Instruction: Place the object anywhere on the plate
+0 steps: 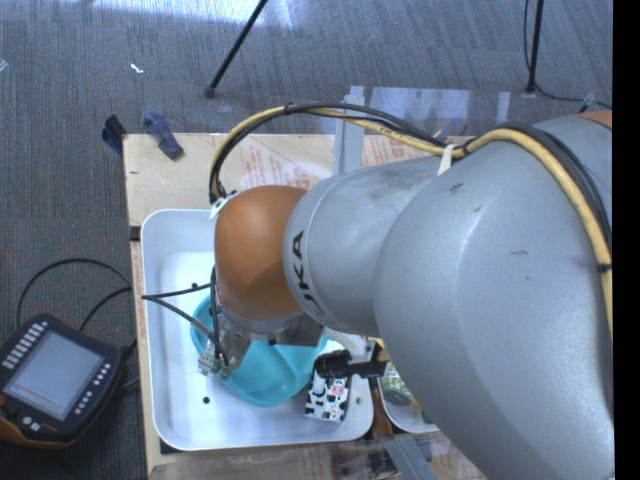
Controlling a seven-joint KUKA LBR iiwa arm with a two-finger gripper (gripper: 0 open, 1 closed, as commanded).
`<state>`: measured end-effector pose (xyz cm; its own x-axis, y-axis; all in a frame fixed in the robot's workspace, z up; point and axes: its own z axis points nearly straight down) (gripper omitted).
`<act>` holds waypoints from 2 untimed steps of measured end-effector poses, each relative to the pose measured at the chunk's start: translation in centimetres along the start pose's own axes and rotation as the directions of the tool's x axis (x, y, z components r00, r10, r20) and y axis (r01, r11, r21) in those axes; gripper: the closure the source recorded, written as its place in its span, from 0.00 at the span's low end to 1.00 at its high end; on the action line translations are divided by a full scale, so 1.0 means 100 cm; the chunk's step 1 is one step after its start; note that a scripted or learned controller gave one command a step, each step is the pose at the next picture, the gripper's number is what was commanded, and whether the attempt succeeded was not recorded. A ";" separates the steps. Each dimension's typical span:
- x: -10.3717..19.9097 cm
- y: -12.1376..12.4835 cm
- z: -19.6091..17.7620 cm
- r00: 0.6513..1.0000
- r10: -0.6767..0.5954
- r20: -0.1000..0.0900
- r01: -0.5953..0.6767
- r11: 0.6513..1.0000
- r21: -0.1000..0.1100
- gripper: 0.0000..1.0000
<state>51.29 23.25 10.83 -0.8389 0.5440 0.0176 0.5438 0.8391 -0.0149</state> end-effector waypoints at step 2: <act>-0.033 0.035 -0.095 0.996 -0.092 0.010 0.092 0.996 -0.001 1.00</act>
<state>56.16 24.39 20.26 -0.8853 0.4648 0.0091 0.4647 0.8854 -0.0122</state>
